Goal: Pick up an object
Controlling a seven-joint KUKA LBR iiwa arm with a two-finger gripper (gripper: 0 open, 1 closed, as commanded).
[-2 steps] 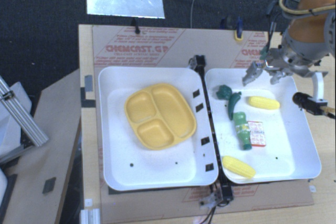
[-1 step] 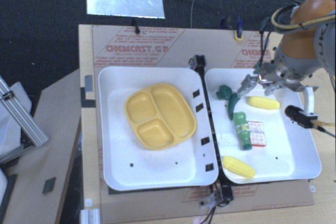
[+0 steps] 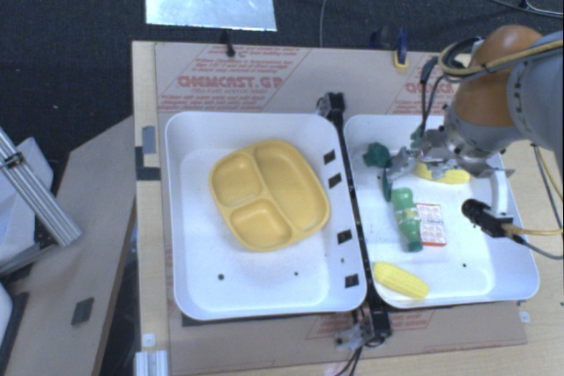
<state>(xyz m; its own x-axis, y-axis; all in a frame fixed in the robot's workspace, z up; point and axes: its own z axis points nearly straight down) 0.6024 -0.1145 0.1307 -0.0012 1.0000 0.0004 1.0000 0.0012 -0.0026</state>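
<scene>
Camera view: two white bins.
Gripper [image 3: 421,156]: low in the right bin [image 3: 515,282] — finger state cannot be told.
Objects: green bottle [image 3: 406,218], yellow corn [image 3: 401,279] — right bin.
Left bin [image 3: 181,216]: yellow divided plate [image 3: 268,192].

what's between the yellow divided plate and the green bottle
In the camera view, between plate and green bottle: bare bin floor, then the black divider joining both bins.

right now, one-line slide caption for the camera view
Robot arm reaches over the right bin of small items, including a green bottle and toy corn, while a yellow divided plate sits in the left bin.
</scene>
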